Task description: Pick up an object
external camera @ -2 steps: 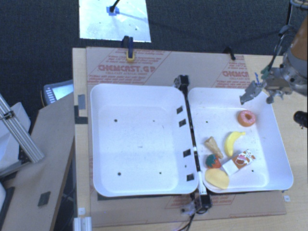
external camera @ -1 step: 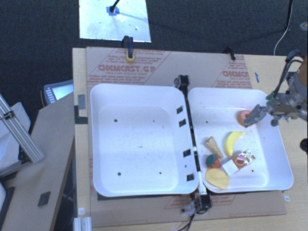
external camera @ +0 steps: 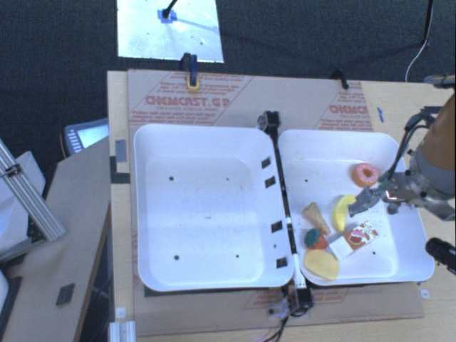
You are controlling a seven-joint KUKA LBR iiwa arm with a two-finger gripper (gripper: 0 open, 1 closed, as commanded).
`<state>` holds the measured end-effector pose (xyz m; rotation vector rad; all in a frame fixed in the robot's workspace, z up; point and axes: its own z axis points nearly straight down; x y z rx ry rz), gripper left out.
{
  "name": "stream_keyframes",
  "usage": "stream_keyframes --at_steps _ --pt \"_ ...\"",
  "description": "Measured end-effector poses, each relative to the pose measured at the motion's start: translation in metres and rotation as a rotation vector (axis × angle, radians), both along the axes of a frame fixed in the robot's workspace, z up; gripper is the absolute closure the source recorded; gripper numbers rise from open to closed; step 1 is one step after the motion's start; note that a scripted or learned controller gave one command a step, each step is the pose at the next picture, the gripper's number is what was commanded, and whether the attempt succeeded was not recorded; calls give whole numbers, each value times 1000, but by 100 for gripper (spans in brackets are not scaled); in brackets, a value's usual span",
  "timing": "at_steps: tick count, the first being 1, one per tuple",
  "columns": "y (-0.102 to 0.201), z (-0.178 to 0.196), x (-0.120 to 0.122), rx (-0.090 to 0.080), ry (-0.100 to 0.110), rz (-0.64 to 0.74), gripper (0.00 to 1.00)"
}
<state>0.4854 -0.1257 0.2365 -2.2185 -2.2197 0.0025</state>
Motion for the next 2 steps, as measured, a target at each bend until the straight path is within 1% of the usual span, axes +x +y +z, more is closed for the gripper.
stream_keyframes --at_steps 1,2 --pt "-18 22 2 -3 -7 0 0" --pt "-26 27 2 -3 -6 0 0"
